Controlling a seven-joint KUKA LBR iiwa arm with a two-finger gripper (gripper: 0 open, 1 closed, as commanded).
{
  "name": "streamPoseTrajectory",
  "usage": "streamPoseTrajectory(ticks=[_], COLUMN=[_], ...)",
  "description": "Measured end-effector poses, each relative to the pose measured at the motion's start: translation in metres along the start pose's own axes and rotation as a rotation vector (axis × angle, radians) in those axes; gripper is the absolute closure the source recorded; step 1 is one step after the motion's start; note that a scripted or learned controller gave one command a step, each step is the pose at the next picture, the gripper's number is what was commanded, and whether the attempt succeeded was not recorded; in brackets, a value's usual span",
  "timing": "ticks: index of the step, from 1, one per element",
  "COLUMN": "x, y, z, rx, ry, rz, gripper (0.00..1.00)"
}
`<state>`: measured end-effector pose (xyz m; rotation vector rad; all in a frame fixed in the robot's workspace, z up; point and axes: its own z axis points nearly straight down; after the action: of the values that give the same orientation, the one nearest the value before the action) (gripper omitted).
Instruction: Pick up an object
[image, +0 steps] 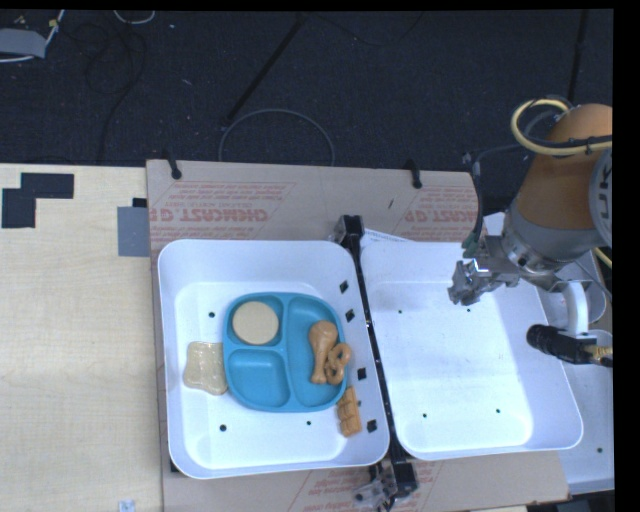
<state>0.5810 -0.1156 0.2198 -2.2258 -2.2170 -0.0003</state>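
Cardboard is lying under two white bins on the bench, dark floor behind. From the overhead camera, the left bin (175, 300) is holding a blue plate (270, 375) with a round biscuit (254, 322) and a pretzel-like piece (328, 352) in its compartments; a pale slice (205, 367) is touching the plate's left edge, another brown piece (349, 412) sitting by its lower right. The gripper (465, 285) is hovering over the right bin (450, 420), well apart from everything (whether it is clenched or released, I cannot tell). Descending here risks closing on nothing.
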Motion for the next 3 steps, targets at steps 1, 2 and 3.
streamPoseTrajectory(ticks=[1, 2, 3], x=[0.044, 0.099, 0.16], y=[0.017, 0.026, 0.032], z=[-0.003, 0.007, 0.006], rx=[0.001, 0.003, 0.003], ry=[0.002, 0.002, 0.002], rz=[-0.008, -0.008, -0.009], gripper=[1.0, 1.0, 1.0])
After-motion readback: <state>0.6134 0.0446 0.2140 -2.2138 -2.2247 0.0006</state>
